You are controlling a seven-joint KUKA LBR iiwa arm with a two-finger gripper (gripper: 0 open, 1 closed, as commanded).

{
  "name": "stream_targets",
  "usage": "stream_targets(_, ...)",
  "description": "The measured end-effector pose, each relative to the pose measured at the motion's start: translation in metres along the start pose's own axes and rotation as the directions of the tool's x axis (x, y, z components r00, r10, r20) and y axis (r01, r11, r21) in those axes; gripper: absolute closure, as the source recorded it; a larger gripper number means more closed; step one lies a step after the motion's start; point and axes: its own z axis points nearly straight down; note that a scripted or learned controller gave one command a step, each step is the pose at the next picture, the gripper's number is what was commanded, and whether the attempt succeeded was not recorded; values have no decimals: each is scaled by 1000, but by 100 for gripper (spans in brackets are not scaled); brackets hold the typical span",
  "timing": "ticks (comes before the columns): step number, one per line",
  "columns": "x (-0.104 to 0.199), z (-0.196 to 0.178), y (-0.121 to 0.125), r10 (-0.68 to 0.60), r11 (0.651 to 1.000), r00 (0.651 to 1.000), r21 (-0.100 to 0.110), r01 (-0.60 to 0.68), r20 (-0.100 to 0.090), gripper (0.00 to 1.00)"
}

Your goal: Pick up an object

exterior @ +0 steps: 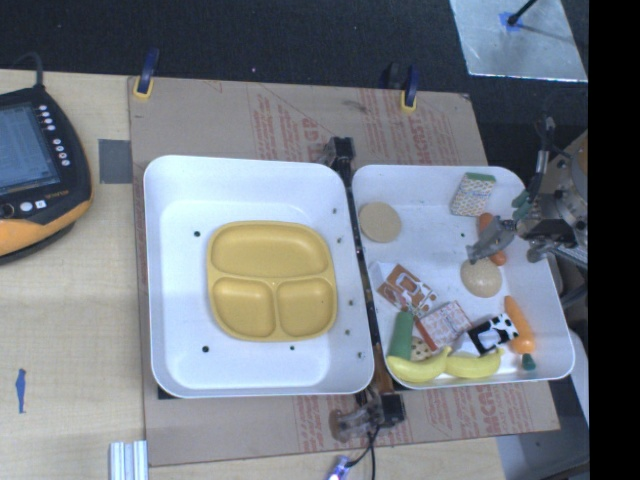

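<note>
Your jaws point(508, 230) sit at the right edge of the right bin point(432, 182), low over its upper right part, and you cannot tell from this slanted view how far apart they stand or whether anything is caught between them; the metal parts there blur together with a small orange-red piece point(487, 222) just beside them. Right below that spot lies a round beige object point(481, 278), close to the tips but not visibly held. In the same bin you have a flat tan disc point(379, 222) near the upper left, a speckled block with a green top point(471, 194) at the upper right, two red-and-white printed packets point(405, 288) in the middle, a green cylinder point(401, 334) leaning beside them, a yellow banana point(445, 368) along the front wall, a small black-and-white toy point(487, 334) just above the banana, and an orange carrot point(519, 328) toward the right wall. The left bin point(175, 348) carries a yellow divided plate point(271, 279) with three compartments, lying flat at its centre. Both bins rest on a cardboard sheet point(250, 108) clamped to the table point(70, 348), and a handheld control pendant point(35, 168) lies on the table at the far left.
</note>
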Motion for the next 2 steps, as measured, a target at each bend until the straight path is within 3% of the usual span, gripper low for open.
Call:
stream_targets(1,51,89,3,-2,1000,1000,2,2,0,0)
stream_targets(2,27,144,13,-1,1000,1000,3,1,1,0)
